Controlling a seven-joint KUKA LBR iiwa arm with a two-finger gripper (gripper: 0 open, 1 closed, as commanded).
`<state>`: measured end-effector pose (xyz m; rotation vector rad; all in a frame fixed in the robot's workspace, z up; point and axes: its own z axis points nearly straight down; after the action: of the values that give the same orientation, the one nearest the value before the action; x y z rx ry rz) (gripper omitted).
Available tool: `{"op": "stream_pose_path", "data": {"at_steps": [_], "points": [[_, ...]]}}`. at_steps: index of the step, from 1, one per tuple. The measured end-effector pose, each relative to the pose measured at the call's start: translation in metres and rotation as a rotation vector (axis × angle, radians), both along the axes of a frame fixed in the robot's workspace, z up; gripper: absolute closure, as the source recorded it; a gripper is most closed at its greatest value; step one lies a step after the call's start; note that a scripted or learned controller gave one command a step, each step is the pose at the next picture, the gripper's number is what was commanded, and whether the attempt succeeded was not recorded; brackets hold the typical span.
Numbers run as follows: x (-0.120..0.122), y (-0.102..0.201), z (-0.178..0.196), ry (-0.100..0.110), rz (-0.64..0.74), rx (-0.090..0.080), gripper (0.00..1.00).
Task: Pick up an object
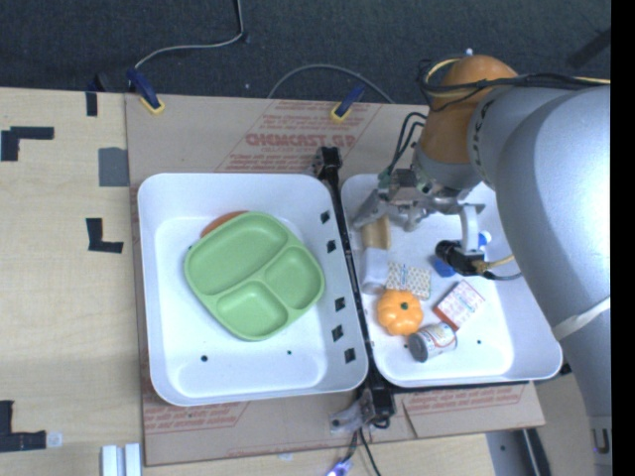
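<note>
One fixed camera above the bench [60, 266] | looks down at a slant on both bins [159, 206] | arm [556, 186] enters from right

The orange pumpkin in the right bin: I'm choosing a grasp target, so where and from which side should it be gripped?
Take the pumpkin across its round body, coming straight down. Its top is exposed, but the patterned packet and small can sit close beside it, so a sideways approach looks crowded.

Matt green plastic tray [254, 276]
</note>
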<state>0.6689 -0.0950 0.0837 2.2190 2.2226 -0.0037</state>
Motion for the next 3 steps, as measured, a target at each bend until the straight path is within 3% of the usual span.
{"op": "stream_pose_path", "data": {"at_steps": [3], "points": [[0.0003, -0.0002, 0.0001, -0.002, 0.0, -0.001, 0.0]]}}
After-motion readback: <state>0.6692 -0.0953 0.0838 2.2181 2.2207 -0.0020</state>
